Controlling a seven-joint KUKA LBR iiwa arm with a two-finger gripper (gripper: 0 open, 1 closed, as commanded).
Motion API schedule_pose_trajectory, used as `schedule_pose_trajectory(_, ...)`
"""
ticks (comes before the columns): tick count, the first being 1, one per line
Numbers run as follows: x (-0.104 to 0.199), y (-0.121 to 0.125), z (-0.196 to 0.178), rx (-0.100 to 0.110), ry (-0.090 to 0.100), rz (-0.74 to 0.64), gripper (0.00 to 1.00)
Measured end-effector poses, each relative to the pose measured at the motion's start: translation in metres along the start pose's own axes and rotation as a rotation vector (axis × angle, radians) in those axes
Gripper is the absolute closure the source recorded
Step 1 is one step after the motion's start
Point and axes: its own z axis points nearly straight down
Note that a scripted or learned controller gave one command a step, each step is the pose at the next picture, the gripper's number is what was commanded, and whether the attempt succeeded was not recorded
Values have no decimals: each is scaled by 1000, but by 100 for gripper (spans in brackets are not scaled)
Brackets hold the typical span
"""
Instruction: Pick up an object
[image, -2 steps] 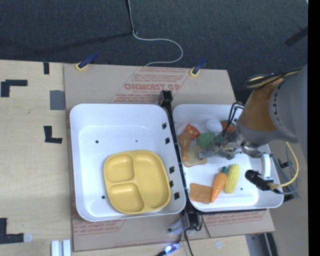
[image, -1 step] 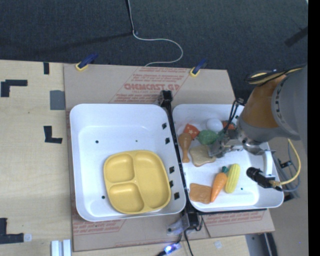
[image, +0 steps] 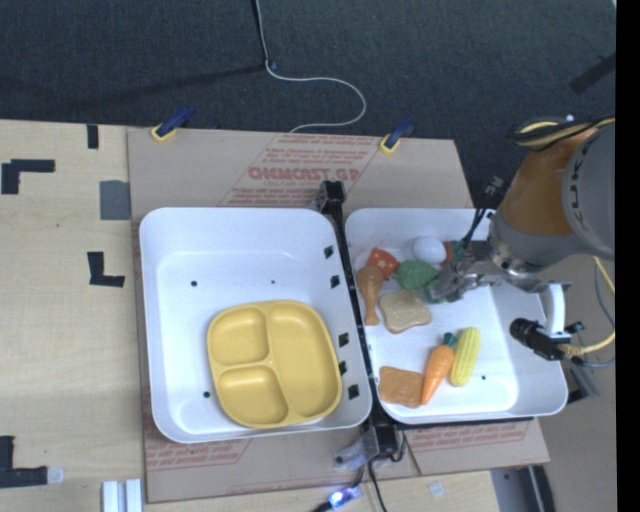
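The gripper (image: 447, 283) sits low in the right bin (image: 540, 400), reaching in from the right on a grey arm (image: 560, 215) with an orange band. Its dark tip is down among the toy food, pressed right against a green leafy toy vegetable (image: 414, 273); from where I stand I cannot tell how the tip is set or whether it has hold of anything.

Just behind the green piece lies a small white ball or egg shape (image: 428, 247). To its left, near the wall between the bins, is an orange-red toy (image: 380, 262) above a tan drumstick-like piece (image: 370, 295). A beige slice of toy bread (image: 405, 313) lies just in front of the green vegetable. Nearer the front of the bin, a toy carrot (image: 436, 372) and a yellow corn cob (image: 464, 356) rest side by side, touching, with a flat orange slab (image: 400, 386) just left of the carrot.

The left bin (image: 180, 240) holds a yellow divided plate (image: 274, 361) with three compartments, lying toward the front. Both bins rest on a cardboard sheet (image: 300, 170) with red print, on a wooden bench (image: 60, 330).
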Motion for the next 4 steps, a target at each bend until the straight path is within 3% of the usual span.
schedule_pose_trajectory(2,3,2,-87,-2,0,-1,100)
schedule_pose_trajectory(4,101,-29,-73,6,2,-4,100)
